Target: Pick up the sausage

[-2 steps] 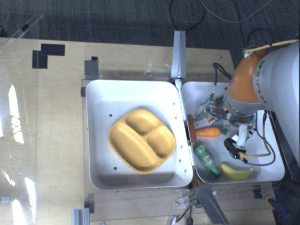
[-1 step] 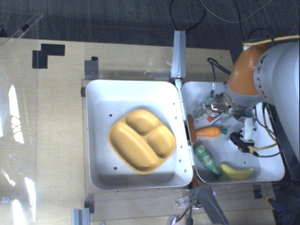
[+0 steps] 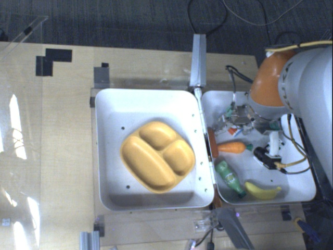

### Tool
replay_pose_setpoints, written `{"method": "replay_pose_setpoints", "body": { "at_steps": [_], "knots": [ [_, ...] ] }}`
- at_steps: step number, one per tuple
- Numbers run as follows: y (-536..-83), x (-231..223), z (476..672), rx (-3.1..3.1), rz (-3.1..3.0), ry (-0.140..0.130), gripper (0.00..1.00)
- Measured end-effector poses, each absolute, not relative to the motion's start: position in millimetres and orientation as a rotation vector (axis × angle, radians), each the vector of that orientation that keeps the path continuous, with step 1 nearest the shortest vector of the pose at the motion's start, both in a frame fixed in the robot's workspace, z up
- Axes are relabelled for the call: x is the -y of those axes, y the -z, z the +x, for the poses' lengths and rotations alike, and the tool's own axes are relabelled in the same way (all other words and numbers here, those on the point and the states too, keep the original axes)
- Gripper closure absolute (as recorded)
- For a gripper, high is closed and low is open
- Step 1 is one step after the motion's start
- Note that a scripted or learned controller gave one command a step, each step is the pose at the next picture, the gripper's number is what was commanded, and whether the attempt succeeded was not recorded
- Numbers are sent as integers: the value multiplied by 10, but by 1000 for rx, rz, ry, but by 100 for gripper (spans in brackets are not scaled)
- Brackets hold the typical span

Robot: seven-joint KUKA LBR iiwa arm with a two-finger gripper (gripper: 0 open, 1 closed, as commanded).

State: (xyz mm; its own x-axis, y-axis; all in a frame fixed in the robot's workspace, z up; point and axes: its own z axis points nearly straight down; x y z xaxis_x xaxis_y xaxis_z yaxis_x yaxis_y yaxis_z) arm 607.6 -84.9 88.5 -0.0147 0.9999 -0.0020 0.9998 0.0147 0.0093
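Sausage [image 3: 209, 142] against the right bin's [image 3: 302, 184] left wall, just beside the carrot [image 3: 231, 148]. End effector [image 3: 237, 123] in that bin, near the carrot; open or closed, cannot tell.

The surface [image 3: 57, 155] is pale wood with two shallow white bins sitting right on it side by side: the left bin [image 3: 112, 108] around 9 o'clock of the right bin [image 3: 307, 189], walls touching. Black tape marks [image 3: 51, 60] sit up at 10 o'clock.
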Motion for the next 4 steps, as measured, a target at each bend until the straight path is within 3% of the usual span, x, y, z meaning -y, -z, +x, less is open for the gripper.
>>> {"method": "replay_pose_setpoints", "body": {
  "at_steps": [3, 4],
  "knots": [
    [-885, 850, 6076, -2232, 2200, -8, 0],
    [-1861, 573, 5924, -1972, 2441, -6, 0]
  ]
}}
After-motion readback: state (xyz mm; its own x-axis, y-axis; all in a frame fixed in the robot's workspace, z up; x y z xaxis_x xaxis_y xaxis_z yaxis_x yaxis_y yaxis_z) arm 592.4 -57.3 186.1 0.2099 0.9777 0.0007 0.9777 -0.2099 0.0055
